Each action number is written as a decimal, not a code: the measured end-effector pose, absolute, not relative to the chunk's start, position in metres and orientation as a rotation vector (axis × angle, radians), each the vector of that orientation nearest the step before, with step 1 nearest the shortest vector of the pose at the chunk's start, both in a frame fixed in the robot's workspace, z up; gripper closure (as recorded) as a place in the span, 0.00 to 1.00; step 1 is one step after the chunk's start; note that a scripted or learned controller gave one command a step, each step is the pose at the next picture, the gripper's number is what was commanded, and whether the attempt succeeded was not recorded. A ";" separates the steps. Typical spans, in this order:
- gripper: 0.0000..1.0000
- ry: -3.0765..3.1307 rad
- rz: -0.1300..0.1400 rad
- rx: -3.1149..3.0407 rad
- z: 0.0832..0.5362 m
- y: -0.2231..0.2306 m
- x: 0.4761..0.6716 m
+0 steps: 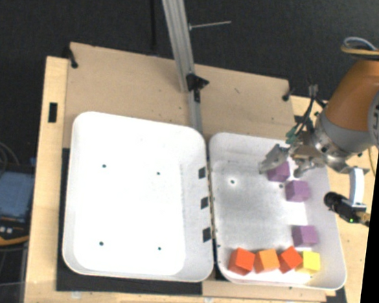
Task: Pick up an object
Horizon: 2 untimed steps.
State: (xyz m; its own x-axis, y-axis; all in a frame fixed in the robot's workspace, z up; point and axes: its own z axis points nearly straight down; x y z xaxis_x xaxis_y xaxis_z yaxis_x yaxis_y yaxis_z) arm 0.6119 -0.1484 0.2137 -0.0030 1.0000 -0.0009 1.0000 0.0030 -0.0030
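Two white bins are seen side by side on the desk (46, 163): the left bin (135, 196) and the right bin (252, 204). Seven blocks are counted in the right bin: three purple, three orange and one yellow block (311, 260). The orange blocks (266, 261) and the yellow one are lined along the near wall. The claw (283, 168) is spread slightly, and a purple block (281, 172) is seen between its fingers at the bin's far right. A second purple block (298, 191) lies just beside it, a third (305, 235) nearer the row.

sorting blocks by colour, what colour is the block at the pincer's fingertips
Purple; the block sits at the pincer, seen in the camera view.
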 end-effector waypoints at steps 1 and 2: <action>0.00 -2.219 0.006 -2.221 0.168 -0.156 0.606; 0.00 -2.219 0.005 -2.222 0.126 -0.158 0.602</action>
